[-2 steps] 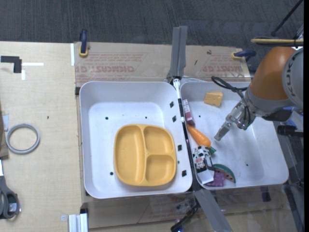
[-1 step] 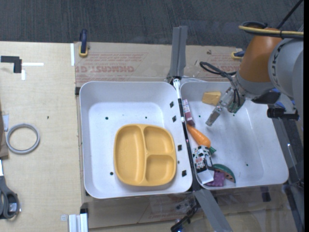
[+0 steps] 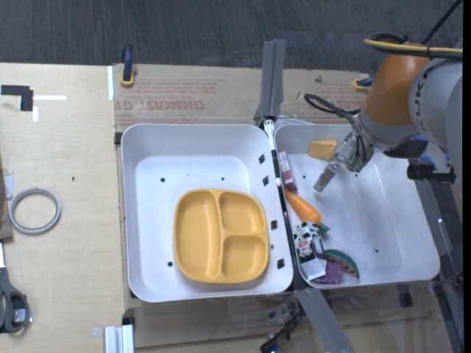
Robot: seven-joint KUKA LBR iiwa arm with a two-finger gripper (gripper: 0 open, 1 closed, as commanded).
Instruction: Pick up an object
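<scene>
Bench: pale wood, bearing 2 shallow white bins side by side.

Left bin: holds 1 yellow divided plate with 3 compartments, lying flat near the middle.

Right bin: holds the loose objects. Item 1, a pale yellow wedge, near the far left corner. Item 2, an orange carrot, lying at a slant along the left wall. Item 3, a slim dark red stick-like item, against the divider just above the carrot. Item 4, a black-and-white patterned piece, below the carrot. Item 5, a purple and green cluster, at the near left corner; its exact make-up is too small to tell.

Gripper: lowered into the right bin from the right, angled down and leftward, tip just beside the wedge and above the carrot. Whether the fingers are spread or pressed together cannot be told. Nothing is seen between them.

Step in hand, as judged: approach, no object yet secured. Likeliest candidates are the wedge and the carrot, both near the tip.

Next move calls for: settling on 1 target, centring over it, descending to the bin floor, closing, then lifting clear. The carrot's closeness to the wall leaves little side room.

Off-bin items: 1 grey ring on the bench at left.
</scene>
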